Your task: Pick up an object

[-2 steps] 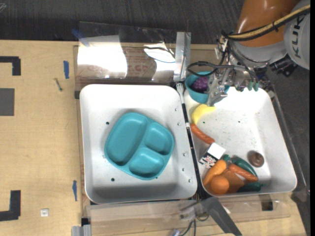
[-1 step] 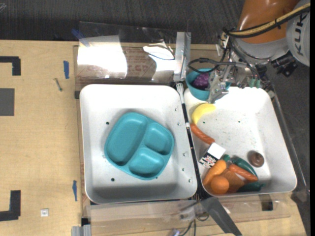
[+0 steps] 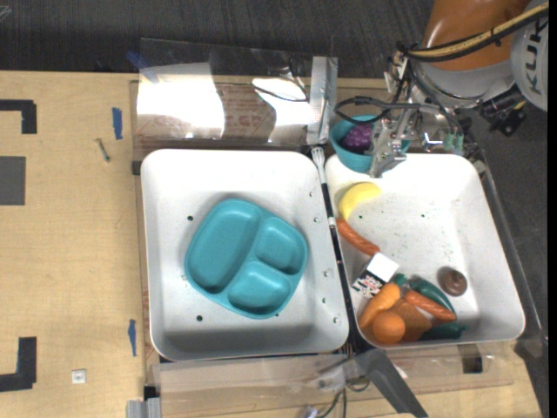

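Bowl [image 3: 352, 157], teal, judged the likely target: sitting in far corner of right bin [image 3: 487, 233] beside the divider, carrying purple item [image 3: 355, 134]. Hanging just beside it, presumably lining up for descent: end effector [image 3: 387, 151], opening not discernible, nothing seen gripped. Lying nearer: yellow fruit [image 3: 358, 198], carrot [image 3: 359, 237], black-and-white card [image 3: 374, 277], print too small for reading. Resting in left bin [image 3: 165, 320]: divided plate [image 3: 248, 255].

Glossy teal plastic tray [image 3: 248, 258], matt wood bench [image 3: 61, 233]
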`<state>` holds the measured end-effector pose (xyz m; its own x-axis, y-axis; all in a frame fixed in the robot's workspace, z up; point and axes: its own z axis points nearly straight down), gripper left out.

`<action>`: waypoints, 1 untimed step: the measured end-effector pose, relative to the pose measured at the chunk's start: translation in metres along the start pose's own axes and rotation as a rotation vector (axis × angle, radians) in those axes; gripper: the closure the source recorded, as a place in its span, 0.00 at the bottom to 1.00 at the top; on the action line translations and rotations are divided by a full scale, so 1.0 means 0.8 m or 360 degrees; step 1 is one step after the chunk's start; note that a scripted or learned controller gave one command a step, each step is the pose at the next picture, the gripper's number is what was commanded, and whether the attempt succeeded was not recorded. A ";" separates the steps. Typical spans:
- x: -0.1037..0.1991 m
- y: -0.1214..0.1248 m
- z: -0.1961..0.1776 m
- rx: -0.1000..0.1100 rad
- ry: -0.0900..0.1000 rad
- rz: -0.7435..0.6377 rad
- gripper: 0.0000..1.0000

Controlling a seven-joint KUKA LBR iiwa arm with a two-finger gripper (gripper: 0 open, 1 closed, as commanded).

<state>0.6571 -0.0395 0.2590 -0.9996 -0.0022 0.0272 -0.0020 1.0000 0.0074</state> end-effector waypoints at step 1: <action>-0.002 0.000 -0.014 0.0000 -0.0012 -0.0001 1.00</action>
<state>0.6586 -0.0393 0.2700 -0.9998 -0.0027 0.0196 -0.0026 1.0000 0.0072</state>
